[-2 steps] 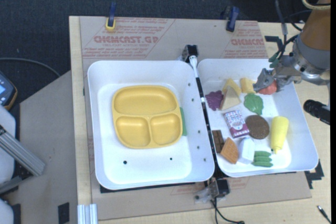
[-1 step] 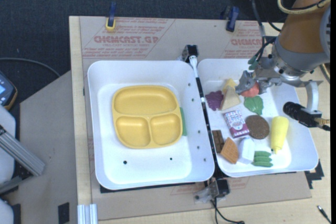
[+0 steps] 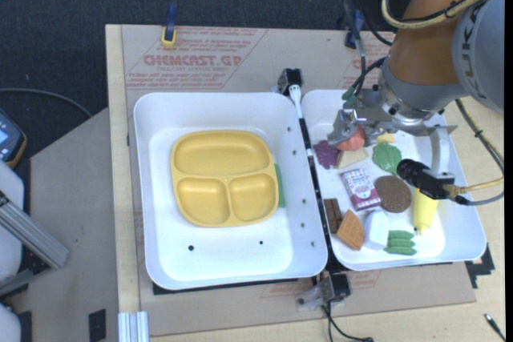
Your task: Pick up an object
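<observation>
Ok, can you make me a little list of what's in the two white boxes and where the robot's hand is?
left bin: holds a yellow divided plate with three compartments
right bin: holds a pile of toy food
toy food seen: purple piece, green leaf, brown round cookie, yellow banana, orange cracker, green beans, small packet
gripper: low over the far left part of the right bin, at a red-orange piece
holding something: cannot tell
arm: reaches in from the right
</observation>
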You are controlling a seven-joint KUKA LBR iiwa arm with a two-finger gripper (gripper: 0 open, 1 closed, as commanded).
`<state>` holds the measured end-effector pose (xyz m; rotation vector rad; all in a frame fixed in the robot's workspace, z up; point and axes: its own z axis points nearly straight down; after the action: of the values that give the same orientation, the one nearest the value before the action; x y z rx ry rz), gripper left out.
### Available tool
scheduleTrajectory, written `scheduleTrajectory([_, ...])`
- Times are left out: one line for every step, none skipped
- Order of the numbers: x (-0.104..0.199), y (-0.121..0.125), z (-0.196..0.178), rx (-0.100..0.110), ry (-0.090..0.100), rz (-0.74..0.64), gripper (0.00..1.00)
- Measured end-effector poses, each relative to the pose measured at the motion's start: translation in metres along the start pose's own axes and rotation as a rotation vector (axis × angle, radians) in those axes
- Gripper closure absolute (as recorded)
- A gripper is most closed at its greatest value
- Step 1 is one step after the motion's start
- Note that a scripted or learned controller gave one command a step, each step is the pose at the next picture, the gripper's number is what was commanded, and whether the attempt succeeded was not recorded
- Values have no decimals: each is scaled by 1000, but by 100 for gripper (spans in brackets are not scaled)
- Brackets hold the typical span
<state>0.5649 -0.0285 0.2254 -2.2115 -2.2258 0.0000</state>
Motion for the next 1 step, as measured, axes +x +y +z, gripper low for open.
scheduleTrajectory([55, -6, 3, 0, -2, 3, 100])
